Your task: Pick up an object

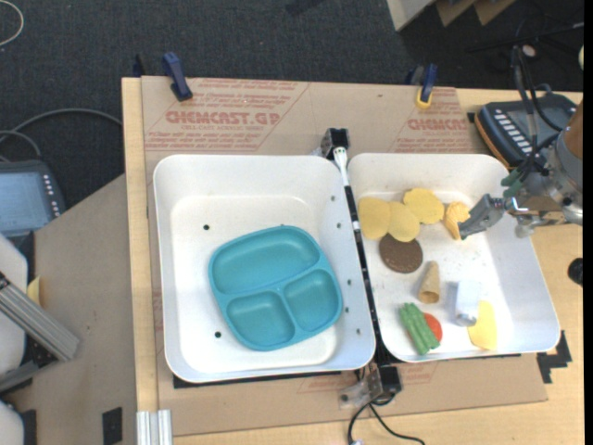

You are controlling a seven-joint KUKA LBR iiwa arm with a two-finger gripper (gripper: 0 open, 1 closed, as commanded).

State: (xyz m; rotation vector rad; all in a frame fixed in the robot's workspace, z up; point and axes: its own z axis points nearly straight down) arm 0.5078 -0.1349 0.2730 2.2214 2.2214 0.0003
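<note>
- The gripper hangs over the right bin, near its back right part; its dark tip is just beside an orange piece. Whether the pincer is open or closed I cannot tell, and nothing is seen held in it.
- The orange piece lies near the back of the right bin, to the right of three yellow discs. It looks like small toy food, so I judge it light and stiff, perhaps a little slippery. A hold across its narrow sides seems best.
- The discs are flat and overlap each other, so they would be hard to take from above.
- A brown disc lies in front of them, and a cone nearer the middle.
- Near the front edge lie a green piece touching a red one, a pale grey block and a yellow piece.
- The nearest disc is close to the orange piece and may be pushed.
- The left bin bears a teal tray, well apart.
</note>
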